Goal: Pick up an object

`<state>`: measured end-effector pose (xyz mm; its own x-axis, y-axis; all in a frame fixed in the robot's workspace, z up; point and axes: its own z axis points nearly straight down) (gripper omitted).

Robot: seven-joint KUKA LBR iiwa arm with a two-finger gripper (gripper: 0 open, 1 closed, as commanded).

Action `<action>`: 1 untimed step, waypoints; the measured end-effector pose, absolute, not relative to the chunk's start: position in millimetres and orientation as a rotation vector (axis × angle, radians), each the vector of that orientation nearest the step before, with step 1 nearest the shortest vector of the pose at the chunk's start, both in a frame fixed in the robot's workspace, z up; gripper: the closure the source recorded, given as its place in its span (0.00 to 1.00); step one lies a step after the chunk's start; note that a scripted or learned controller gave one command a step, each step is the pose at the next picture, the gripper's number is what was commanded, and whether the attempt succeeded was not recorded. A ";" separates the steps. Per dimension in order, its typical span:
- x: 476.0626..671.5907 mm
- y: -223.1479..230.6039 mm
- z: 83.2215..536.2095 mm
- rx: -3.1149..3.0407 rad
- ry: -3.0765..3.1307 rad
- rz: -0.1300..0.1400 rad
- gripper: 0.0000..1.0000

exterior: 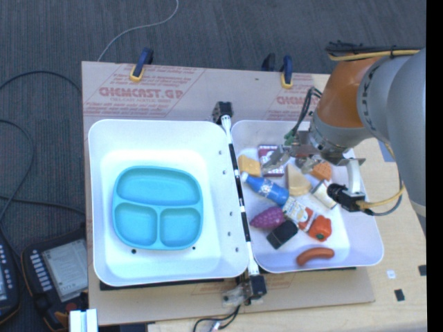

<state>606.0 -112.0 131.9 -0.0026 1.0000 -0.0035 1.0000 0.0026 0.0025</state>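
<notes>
My gripper is low over the back of the right bin, open, and I see nothing held between its fingers. One metal finger reaches toward a yellow-orange wedge, with a dark red packet just behind it. A cream block lies right below the gripper. An orange piece sits to its right. Nearby lie a blue bottle, a purple grape bunch, a black block, a red-orange pepper, a white cylinder and a brown sausage.
The left bin holds a light blue three-compartment plate. A black divider rail runs between the bins. The grey arm with its orange band covers the right bin's back right corner. Blue and yellow clamps grip the board's far edge.
</notes>
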 end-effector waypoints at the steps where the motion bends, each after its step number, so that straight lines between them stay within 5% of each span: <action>1: 606.1 -111.3 140.4 2.216 2.224 -0.002 1.00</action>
<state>606.1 -111.3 140.4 -0.0035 1.0000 -0.0025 1.0000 0.0035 0.0005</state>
